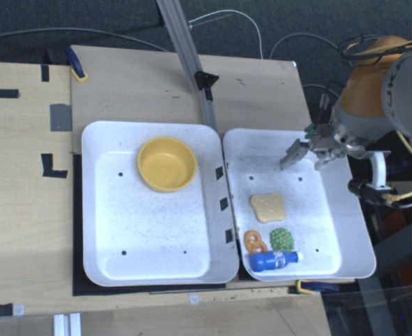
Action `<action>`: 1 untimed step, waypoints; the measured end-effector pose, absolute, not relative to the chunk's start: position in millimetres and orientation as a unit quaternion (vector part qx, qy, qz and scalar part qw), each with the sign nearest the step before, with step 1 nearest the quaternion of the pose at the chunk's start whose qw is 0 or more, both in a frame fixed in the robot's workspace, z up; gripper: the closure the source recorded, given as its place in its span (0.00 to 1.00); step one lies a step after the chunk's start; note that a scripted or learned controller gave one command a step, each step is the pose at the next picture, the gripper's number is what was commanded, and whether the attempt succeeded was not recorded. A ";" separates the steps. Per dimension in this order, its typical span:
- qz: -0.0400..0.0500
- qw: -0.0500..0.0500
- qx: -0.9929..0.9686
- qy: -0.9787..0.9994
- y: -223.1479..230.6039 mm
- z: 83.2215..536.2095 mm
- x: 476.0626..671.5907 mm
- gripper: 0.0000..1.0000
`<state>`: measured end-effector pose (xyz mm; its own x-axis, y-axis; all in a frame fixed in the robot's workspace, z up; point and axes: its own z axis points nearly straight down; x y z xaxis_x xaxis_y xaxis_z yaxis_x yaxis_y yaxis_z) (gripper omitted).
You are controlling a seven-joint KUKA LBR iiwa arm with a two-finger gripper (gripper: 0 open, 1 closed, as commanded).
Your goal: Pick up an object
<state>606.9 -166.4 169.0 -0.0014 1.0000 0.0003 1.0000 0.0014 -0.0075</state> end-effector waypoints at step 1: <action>0.003 0.003 -0.706 -0.708 -157.8 106.7 603.7 0.00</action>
<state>603.7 -157.8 106.7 -0.0021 1.0000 0.0012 1.0000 0.0021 -0.0086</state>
